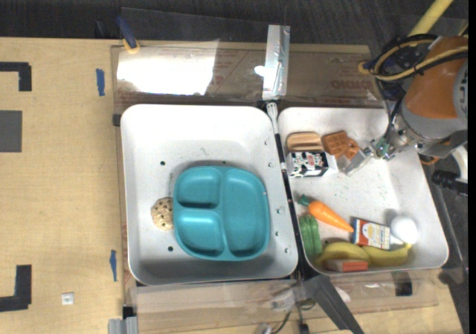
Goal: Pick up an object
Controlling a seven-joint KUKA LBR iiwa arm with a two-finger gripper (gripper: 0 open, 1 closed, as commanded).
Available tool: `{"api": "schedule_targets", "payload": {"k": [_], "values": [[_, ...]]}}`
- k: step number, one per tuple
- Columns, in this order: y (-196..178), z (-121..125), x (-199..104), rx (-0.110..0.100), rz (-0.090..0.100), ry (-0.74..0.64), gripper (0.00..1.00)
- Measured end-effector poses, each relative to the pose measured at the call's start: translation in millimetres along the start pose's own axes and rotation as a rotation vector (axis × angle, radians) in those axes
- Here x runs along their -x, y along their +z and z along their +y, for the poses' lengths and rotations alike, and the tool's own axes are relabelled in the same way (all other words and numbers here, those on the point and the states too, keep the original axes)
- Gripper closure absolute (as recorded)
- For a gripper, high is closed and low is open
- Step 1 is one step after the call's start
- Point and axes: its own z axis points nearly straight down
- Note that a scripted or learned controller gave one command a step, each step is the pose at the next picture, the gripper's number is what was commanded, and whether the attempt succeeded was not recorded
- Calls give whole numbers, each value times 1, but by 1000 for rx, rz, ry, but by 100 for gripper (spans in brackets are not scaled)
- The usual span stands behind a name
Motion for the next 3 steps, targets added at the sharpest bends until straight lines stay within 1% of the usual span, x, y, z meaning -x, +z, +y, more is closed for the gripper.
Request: {"api": "schedule_targets", "payload": {"k": [1, 2, 3], "values": [[-27, 50, -5, 5, -4, -122, 0], [-19, 25, -20, -1, 1, 44, 0], [0, 16, 9, 3, -3, 44, 0]]}}
